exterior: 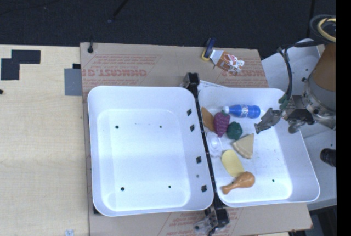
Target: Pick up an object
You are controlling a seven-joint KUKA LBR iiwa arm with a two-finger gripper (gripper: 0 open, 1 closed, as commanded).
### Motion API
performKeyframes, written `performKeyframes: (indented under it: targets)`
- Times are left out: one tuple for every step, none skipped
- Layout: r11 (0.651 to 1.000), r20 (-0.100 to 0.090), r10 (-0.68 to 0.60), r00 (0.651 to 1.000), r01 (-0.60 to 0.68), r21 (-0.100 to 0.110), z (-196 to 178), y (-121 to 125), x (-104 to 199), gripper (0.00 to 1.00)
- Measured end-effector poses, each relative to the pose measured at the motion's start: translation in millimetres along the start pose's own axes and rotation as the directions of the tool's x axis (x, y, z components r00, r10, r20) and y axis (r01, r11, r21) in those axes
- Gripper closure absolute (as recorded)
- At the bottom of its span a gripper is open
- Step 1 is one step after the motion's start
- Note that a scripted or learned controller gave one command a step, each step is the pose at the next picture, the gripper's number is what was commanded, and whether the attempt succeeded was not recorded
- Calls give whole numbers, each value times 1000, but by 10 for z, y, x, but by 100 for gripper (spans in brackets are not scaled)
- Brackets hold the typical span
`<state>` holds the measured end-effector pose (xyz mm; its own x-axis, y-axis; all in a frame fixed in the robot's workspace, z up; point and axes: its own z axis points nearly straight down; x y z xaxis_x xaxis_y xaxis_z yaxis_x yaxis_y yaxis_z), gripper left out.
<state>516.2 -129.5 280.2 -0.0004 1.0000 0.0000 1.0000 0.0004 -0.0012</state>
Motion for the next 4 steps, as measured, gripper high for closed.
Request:
performKeyframes:
  targets:
    - [1000,-4,-4,1000,4,12,1390,519,457,0]
    - [1000,0,-2,1000,2,2,1961,894,450,0]
    - [1000,0,-3,1000,3,-1,1922,1252,396,0]
    - [1000,-2,-1,1000,1,7,1830,1229,391,100]
